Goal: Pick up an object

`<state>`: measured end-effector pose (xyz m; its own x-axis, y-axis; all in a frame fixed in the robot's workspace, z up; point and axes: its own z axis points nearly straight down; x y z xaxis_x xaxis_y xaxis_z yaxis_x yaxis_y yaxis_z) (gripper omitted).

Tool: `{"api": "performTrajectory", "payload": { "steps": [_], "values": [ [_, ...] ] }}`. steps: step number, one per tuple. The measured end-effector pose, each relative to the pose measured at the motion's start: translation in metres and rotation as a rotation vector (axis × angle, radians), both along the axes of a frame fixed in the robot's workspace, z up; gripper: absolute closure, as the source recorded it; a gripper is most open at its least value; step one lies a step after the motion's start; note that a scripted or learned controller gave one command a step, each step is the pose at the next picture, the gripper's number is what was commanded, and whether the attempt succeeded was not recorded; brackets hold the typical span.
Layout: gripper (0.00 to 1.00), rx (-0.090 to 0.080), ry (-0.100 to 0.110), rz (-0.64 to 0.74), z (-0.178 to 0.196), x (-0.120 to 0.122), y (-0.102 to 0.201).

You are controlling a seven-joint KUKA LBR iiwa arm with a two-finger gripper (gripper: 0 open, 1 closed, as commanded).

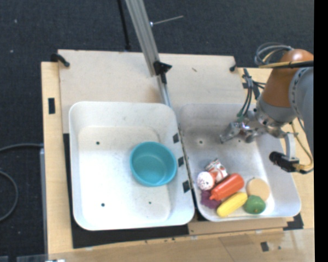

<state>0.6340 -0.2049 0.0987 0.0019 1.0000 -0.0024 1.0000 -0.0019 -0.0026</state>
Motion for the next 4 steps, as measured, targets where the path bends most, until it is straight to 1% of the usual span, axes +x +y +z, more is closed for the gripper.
{"api": "performTrajectory", "payload": {
  "steps": [1,2,3,4],
  "values": [
    [1.00,-0.003,-0.009,0.000,0.015,0.002,-0.001],
    [1.00,-0.001,-0.010,0.002,0.069,0.005,-0.012],
    [1.00,-0.001,-0.012,0.005,0.134,0.009,-0.018],
    [1.00,-0.001,-0.011,0.005,0.190,0.010,-0.019]
  ]
}}
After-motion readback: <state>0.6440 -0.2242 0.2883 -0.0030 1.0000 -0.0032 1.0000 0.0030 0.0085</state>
